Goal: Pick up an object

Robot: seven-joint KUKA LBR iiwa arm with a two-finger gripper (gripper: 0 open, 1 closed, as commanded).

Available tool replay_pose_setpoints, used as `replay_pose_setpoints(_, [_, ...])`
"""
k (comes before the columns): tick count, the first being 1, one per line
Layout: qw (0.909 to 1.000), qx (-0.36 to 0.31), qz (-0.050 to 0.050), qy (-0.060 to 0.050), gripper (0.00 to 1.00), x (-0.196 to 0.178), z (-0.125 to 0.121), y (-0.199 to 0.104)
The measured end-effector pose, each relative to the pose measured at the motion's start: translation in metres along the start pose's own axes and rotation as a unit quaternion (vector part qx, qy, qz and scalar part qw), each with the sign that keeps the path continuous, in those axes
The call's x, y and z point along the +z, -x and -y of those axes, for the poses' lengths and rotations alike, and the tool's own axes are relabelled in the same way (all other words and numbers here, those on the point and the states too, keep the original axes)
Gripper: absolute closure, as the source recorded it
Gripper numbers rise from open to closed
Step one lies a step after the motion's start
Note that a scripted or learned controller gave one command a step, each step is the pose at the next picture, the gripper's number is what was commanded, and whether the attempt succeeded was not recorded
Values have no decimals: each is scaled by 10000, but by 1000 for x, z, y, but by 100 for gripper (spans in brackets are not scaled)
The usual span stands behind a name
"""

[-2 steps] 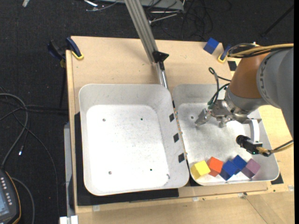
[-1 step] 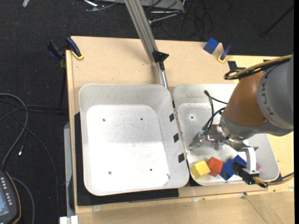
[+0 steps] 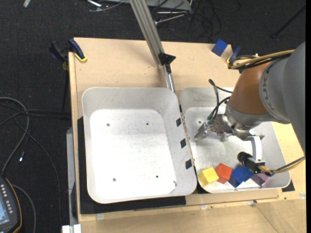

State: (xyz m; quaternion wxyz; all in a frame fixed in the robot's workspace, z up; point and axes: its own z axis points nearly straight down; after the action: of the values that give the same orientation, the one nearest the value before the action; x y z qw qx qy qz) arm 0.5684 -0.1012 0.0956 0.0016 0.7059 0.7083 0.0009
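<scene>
We see the grey arm reaching in from the right, its orange band above the wrist, over the right bin. The gripper hangs above the bin's bare floor, near its left wall. We cannot tell how far the fingers stand apart; the view is too small and cluttered with cables, though nothing appears to sit between them. The objects lie together at the near edge of the right bin: a yellow block, an orange block just beside it, a blue block and a purple block. All are apart from the gripper. The left bin sits alongside on the wooden surface.
</scene>
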Motion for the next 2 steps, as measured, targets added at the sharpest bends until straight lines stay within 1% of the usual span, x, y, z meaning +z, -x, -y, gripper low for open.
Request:
replay_pose_setpoints(1, [10000, 24, -4, -15, 0, 0, 2, 0])
replay_pose_setpoints(2, [10000, 24, -7, -30, 0, 0, 28, 1])
